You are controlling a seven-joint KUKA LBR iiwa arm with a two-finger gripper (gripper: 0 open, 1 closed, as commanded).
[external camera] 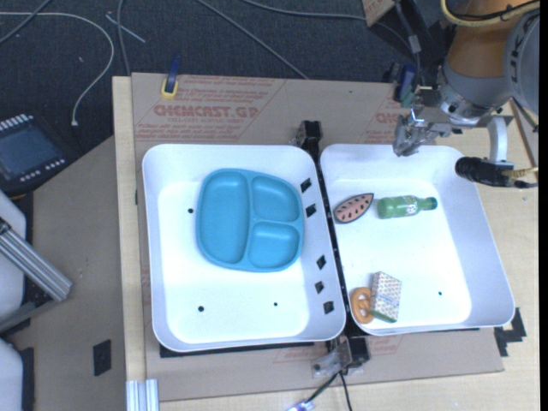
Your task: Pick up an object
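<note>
arm: upper right of frame, cut off by the top and right edges
end effector [409,140]: above the right bin's [479,255] top rim, small and blurred; can't tell how far open, nothing seen between its fingers
green bottle [406,205]: right bin, upper middle, on its side; label unreadable
leaf-shaped piece [353,207]: just left of the bottle
patterned packet [386,296]: lower part of right bin, touching an orange item [362,303] (partly hidden)
blue divided plate [250,219]: left bin [171,264]
writing: red "CHEMCAST" on cardboard [223,110] along the top, rest hard to read

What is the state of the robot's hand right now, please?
Hand: above the far edge of the right bin, holding nothing; open or closed cannot be told.
</note>
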